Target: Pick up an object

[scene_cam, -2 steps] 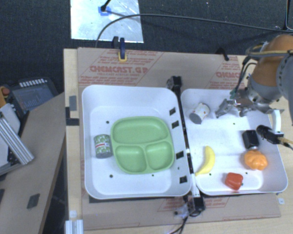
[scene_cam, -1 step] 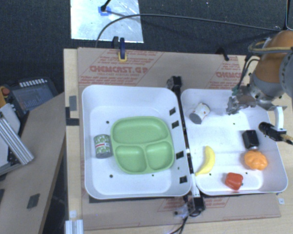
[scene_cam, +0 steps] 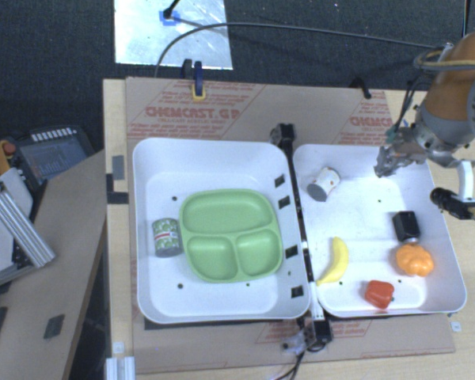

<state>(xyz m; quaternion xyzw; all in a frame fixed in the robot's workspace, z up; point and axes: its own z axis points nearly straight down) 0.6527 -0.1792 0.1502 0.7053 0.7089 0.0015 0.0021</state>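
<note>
Here you have two shallow white bins side by side on the surface, meeting along a dark divider down the middle. The left bin holds a green plate with three compartments, lying flat near its centre. Just beside the plate's left edge stands a small can with a green and white label, touching or nearly touching the plate; you cannot tell which.

The right bin holds the loose things you could pick. A small white cup lies tipped on its side near the back left corner. A banana lies close to the divider, towards the front. A red block sits at the front, with an orange fruit just beside it to the right and a small black box just behind the fruit.

The arm comes in from the right, and its fingers hang over the back part of the right bin, well apart from every object there. Nothing shows between them, but you cannot tell whether they are spread or closed.
</note>
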